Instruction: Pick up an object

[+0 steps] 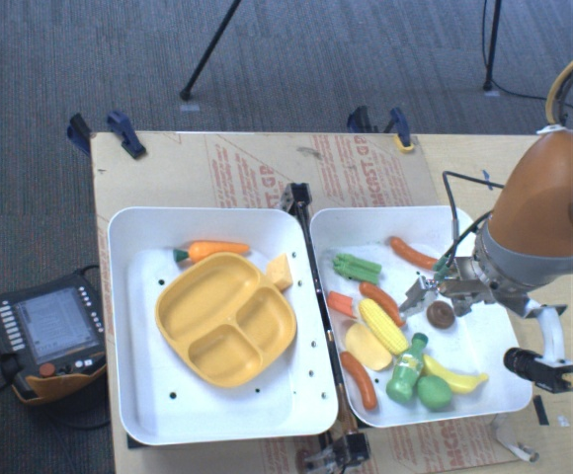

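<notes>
Filling the right bin: toy foods, perhaps plastic.

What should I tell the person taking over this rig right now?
Gripper: low in the right bin, above the toy food; it holds nothing that I can see.
Nearby: brown ball to one side, corn cob and a sausage to the other.
Left bin: yellow divided plate, carrot behind it.
Done: nothing lifted. Left: grasp one item and raise it.
</notes>
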### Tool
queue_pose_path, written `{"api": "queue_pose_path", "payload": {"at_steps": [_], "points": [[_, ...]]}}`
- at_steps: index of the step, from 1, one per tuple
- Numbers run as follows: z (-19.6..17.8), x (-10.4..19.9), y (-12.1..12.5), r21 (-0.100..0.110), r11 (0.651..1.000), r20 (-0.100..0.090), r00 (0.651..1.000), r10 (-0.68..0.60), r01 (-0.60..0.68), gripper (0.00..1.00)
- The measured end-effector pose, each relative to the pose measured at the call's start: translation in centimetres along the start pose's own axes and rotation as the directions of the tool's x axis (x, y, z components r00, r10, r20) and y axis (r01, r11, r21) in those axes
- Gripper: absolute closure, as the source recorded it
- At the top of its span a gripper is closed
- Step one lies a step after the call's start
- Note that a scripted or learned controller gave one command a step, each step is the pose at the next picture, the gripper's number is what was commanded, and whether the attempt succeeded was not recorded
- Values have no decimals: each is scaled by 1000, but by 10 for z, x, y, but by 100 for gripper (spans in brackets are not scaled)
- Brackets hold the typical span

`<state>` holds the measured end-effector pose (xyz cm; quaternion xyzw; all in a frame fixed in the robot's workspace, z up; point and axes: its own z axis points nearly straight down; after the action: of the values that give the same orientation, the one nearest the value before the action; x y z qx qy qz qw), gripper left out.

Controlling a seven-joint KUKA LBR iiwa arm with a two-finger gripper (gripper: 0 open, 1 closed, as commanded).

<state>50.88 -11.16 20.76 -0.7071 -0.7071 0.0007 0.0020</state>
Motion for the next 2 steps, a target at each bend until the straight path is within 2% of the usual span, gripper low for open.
{"api": "queue_pose_path", "payload": {"at_steps": [1, 2], "points": [[88, 9, 58, 1, 999, 0, 999, -53, 53, 0], [120, 16, 73, 0, 957, 0, 957, -289, 289, 0]]}}
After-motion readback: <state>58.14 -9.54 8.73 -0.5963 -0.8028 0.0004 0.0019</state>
